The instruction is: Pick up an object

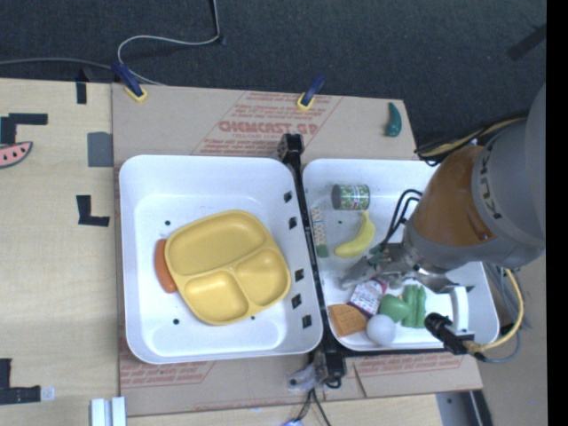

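Curved banana [357, 236] beside metal hand [380, 273]

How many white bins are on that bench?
2. The left bin holds a yellow divided tray; the right bin, beside it, holds small items, where the arm reaches in.

A brown cardboard sheet [257, 127] printed with red lettering covers the surface under both white bins, held by two yellow clamps [311, 94] at its far edge. A small green object [393, 119] lies at the sheet's far right corner, and a thin white cable [169, 41] loops over dark carpet [373, 25] beyond.
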Controlling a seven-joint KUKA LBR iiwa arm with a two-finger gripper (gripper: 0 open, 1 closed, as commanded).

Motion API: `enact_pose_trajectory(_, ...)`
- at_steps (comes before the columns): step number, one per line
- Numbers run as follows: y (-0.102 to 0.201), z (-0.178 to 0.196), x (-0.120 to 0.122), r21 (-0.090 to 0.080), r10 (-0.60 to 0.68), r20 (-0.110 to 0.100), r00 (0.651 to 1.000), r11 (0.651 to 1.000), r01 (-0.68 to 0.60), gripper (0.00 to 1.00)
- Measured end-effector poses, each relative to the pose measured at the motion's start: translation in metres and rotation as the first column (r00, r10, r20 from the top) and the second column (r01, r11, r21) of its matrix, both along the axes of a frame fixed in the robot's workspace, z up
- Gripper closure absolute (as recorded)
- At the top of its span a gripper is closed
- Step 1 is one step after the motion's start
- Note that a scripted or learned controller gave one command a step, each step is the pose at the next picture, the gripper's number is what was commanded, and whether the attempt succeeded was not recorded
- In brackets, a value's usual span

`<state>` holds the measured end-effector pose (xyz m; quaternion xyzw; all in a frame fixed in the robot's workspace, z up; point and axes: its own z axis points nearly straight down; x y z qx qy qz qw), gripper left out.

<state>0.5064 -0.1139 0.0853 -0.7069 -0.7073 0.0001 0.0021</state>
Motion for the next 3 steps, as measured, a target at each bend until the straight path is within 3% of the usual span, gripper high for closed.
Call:
enact_pose_trajectory(1, 0.0175, 0.0009, 0.0643, -0.006, 0.000, 0.009, 1.000, 1.000, 0.000, 0.00)
enact_pose_trajectory(2, 0.0174, 0.0104, 0.0640, -0.006, 0.000, 0.007, 1.000, 1.000, 0.000, 1.00)
enact_pose_trajectory(3, 0.0175, 0.0102, 0.0639, -0.006, 0.000, 0.007, 1.000, 1.000, 0.000, 0.00)
